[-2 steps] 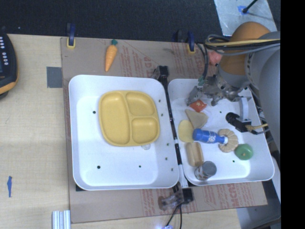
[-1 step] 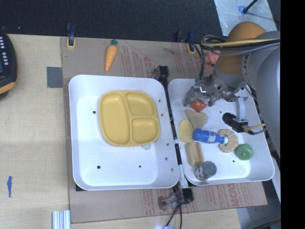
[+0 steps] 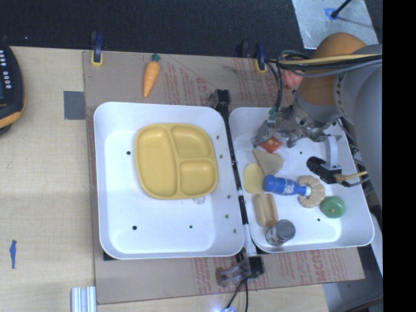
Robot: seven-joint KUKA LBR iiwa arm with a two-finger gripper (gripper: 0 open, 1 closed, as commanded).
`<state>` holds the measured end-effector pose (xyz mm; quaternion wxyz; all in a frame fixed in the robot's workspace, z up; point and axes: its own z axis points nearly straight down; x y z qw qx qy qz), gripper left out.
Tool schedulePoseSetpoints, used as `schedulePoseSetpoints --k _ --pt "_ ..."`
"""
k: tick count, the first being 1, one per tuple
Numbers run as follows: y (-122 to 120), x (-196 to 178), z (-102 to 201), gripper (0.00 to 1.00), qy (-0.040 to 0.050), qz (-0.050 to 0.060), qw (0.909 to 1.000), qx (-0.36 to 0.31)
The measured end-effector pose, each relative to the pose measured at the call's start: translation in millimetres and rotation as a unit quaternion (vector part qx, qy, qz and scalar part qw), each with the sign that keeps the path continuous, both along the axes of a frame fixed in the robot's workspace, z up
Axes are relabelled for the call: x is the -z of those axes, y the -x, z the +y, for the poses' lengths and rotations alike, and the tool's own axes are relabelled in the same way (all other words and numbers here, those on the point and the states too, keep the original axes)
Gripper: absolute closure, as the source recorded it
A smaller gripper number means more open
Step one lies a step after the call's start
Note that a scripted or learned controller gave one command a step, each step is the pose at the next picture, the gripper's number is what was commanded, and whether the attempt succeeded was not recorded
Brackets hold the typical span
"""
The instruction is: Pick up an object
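My gripper (image 3: pixel 278 132) is low over the back of the right bin (image 3: pixel 354 236), just above a small red piece (image 3: pixel 272 145) and a tan wedge (image 3: pixel 268 160). In front of them lie a pale yellow oval (image 3: pixel 252 177), a blue bottle (image 3: pixel 284 186) on its side, a tan ring (image 3: pixel 314 192), a green round toy (image 3: pixel 333 207), a tan roll (image 3: pixel 264 210) and a metal can (image 3: pixel 281 231). Nothing shows as gripped.
The left bin (image 3: pixel 117 233) holds a yellow divided plate (image 3: pixel 175 160). An orange toy carrot (image 3: pixel 151 77) lies on the bench behind it. A dark device (image 3: pixel 8 86) sits at the left edge. The arm's grey body (image 3: pixel 361 103) hangs over the right bin's back corner.
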<state>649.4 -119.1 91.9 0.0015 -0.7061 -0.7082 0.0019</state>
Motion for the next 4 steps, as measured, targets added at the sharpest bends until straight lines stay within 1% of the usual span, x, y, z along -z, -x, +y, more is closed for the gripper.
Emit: schedulePoseSetpoints --k 1,2,3,4 --pt "-7.4 -0.5 9.4 0.00 0.0002 -0.002 1.0000 -0.001" --pt "-7.4 -11.5 8.0 1.00 0.0008 -0.002 1.0000 -0.002" --pt "37.6 -106.3 74.2 1.00 -0.0015 -0.005 1.0000 -0.003" --pt "64.3 -122.6 74.7 1.00 -0.0006 0.000 1.0000 0.001"
